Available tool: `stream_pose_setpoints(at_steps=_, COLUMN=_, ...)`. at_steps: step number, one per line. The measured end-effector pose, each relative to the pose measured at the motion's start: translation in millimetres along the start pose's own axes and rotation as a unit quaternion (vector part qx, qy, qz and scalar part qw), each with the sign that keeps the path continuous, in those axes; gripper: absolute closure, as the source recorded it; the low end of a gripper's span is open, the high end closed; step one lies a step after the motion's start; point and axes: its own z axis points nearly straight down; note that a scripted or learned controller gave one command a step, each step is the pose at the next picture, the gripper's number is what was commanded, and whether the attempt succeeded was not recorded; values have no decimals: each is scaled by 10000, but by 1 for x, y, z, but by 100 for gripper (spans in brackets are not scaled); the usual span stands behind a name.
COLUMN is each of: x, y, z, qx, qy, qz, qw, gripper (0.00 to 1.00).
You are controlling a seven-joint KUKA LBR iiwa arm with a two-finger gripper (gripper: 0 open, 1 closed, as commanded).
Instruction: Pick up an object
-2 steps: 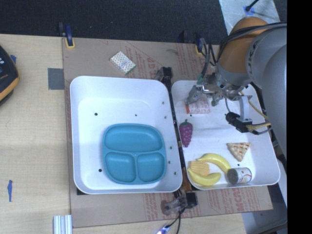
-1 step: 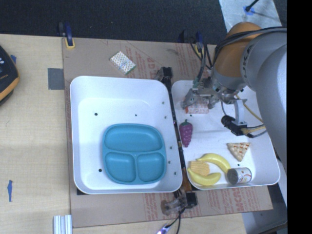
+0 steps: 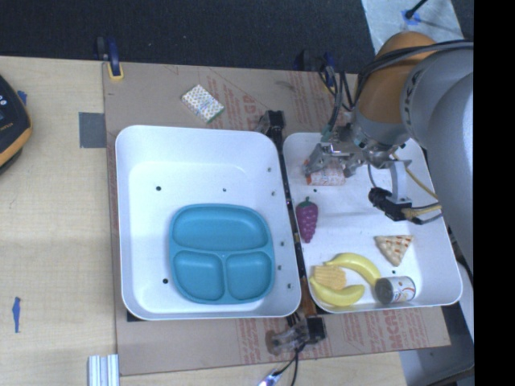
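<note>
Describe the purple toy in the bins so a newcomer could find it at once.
Start with the right-hand white bin, the one the arm reaches into. Along its left wall, about halfway down, lies the bunch of grapes, small and dark purple with a little green stem on top. Its neighbours are the yellow banana, the pizza slice and the small can, so it is the one purple thing there.

Light wood counter point(image 3: 48, 215), brown cardboard sheet point(image 3: 233, 91) laid over it, dark carpeted floor point(image 3: 201, 10) beyond, even overhead light
</note>
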Motion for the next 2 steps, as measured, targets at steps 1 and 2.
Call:
stream_pose_setpoints(at_steps=1, x=71, y=-50, z=-90, qx=-17, qy=9, qz=15, qw=10000, gripper=100)
stream_pose_setpoints(at_steps=2, x=107, y=-100, z=-88, qx=-9, qy=4, qz=18, qw=10000, gripper=100)
